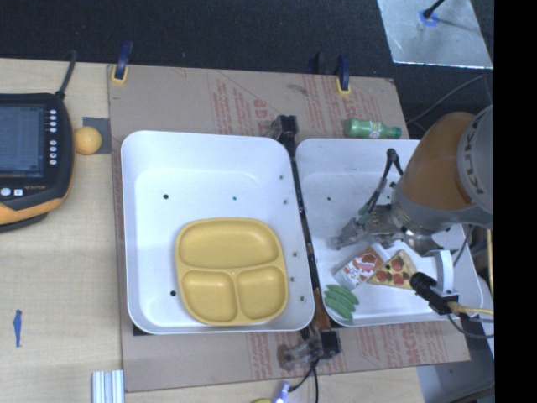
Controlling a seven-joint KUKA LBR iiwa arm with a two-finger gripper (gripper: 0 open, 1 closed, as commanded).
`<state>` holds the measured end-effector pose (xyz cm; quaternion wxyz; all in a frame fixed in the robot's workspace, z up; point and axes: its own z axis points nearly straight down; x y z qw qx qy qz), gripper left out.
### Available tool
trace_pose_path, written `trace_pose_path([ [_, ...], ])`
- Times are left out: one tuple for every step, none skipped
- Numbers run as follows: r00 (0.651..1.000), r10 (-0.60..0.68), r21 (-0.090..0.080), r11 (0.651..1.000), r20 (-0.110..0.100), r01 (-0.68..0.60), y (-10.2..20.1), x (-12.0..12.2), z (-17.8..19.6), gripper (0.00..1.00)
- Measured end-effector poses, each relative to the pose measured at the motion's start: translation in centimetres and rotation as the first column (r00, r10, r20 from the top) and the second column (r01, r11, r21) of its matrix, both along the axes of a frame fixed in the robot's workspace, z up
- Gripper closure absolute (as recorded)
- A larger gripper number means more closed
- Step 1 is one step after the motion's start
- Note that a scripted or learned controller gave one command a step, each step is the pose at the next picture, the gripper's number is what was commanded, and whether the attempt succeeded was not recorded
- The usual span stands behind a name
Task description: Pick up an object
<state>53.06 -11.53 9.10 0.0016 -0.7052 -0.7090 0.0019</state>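
A pizza slice (379,269) is seen lying flat in the right bin (336,166), near its front edge, with the pale crust end toward the left and the point toward the right. Just to its front left, a green pod (341,299) is laid against the bin's front left corner; the 2 are close but whether they touch cannot be told.

The gripper (352,235) is held low over the right bin, just behind and left of the pizza slice. Its thin metal fingers (344,240) are pointed left, toward the divide between the bins. Whether they are apart or together cannot be told, and nothing is seen between them. The arm (440,175), grey with an orange band, is reached in from the right and covers much of the bin's right half.

In the left bin (151,166), a yellow tray (231,269) with 3 compartments is set toward the front right. Both bins are placed side by side on a brown board (210,99), which is clamped at the back by 2 blue clips.

Behind the right bin, a green bottle (369,128) is laid on its side on the board. At the far left of the bench, a control pendant (29,158) is placed, with an orange ball (87,139) just beside its right edge.
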Motion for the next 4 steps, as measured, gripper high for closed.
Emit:
trace_pose_path([
  [1.000, -0.002, 0.000, 1.000, 0.004, 0.002, -4.5, 6.9, 3.5, 0.00],
  [1.000, -0.003, 0.000, 1.000, 0.003, 0.003, -7.4, -2.8, 12.3, 0.00],
  [1.000, 0.000, 0.000, 1.000, 0.002, 0.000, -2.9, 5.4, 7.6, 0.00],
  [1.000, -0.001, 0.000, 1.000, 0.001, 0.001, 0.3, -0.8, 8.3, 0.00],
])
